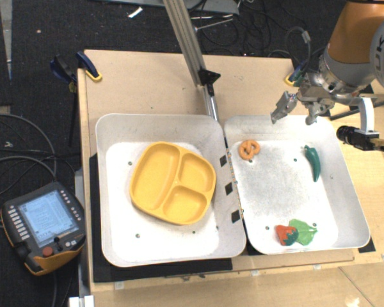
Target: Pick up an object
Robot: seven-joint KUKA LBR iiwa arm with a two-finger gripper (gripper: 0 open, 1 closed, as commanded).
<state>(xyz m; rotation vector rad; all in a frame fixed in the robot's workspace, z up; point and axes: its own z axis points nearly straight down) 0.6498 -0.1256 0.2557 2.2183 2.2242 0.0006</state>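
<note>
My gripper [296, 108] hangs spread wide and empty above the right bin's [352, 190] far rim. Nearest is the pretzel [249, 149], left and nearer; I judge a straight drop would hit the rim.

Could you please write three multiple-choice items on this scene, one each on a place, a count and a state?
1. Where does the yellow divided plate lie?
A. left bin
B. right bin
C. bare bench

2. How many compartments does the plate have?
A. two
B. three
C. five

3. How is the gripper?
A. shut on the pretzel
B. shut on the green pepper
C. open, holding nothing

Answers: 1 A, it rests on the left bin floor. 2 B, ridges part three wells. 3 C, its fingers stand apart above the right bin's far edge, the pretzel and green pepper lying below.
</note>
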